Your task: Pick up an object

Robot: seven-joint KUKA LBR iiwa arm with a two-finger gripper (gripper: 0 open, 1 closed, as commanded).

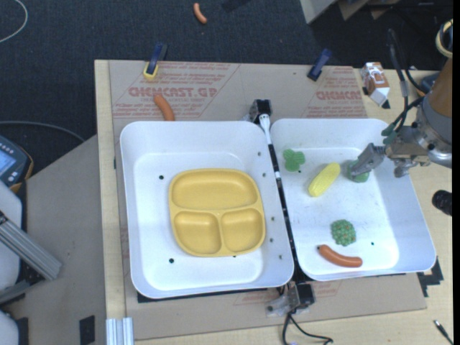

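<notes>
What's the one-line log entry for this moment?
gripper: low in right bin, over green item | corn: beside it, loose | grasp: unconfirmed

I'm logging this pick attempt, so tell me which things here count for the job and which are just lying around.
For the job:
- tool, low in the right bin
- yellow corn
- two green broccoli pieces
- sausage in that bin
- a green item partly under the tool

Lying about:
- yellow divided plate in the left bin
- sausage on the board
- sausage on the floor
</notes>
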